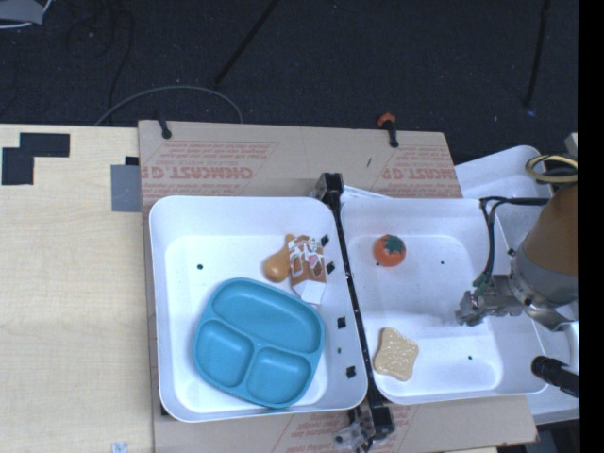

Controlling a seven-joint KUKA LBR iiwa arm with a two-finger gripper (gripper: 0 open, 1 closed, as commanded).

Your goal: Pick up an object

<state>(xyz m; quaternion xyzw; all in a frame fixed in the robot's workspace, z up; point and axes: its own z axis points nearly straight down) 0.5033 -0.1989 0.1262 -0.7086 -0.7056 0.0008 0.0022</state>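
Gripper state unclear, right bin holding tomato and toast, left bin holding blue tray

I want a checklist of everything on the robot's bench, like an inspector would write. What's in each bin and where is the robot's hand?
Surface: two white bins side by side, left bin and right bin, on a cardboard sheet over a pale wooden bench.
Job's things: blue divided plate and a brown and white toy figure in the left bin; a red tomato-like toy and a toast-like slice in the right bin.
Clutter: nothing seen.
Grippers: gripper low at the right bin's right side, nothing seen in it.
Cables: black cable along the arm; loose cables on the dark floor.
Surroundings: dark carpet behind the bench.
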